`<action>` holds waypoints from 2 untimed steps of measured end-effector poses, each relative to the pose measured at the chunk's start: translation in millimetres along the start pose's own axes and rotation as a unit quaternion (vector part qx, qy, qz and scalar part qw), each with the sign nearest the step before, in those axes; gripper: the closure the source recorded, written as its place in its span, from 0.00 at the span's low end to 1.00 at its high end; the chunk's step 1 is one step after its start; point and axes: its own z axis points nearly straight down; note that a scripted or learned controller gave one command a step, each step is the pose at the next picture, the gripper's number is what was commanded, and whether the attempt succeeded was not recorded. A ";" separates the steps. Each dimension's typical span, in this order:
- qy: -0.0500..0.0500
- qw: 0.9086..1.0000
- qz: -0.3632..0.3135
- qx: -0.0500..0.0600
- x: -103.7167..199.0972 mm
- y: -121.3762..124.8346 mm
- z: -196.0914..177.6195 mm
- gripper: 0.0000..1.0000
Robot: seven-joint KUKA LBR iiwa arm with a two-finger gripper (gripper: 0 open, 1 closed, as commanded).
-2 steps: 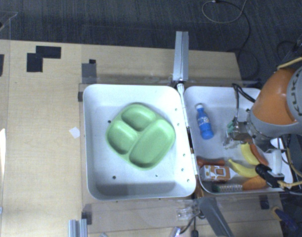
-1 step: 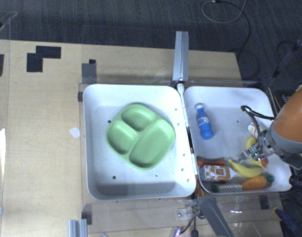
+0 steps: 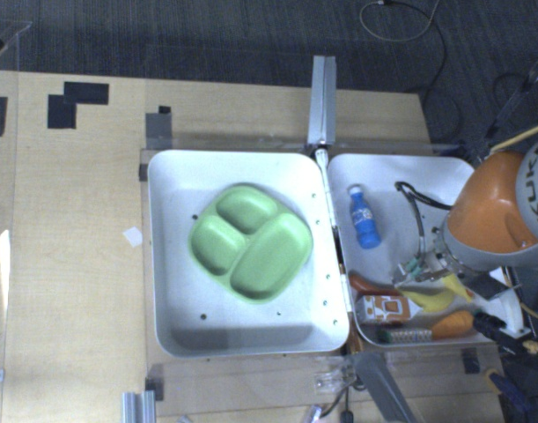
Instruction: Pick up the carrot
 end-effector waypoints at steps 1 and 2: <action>0.003 0.976 0.218 0.007 47.3 9.3 -94.4 1.00; 0.002 0.938 0.348 0.007 62.5 16.5 -318.5 1.00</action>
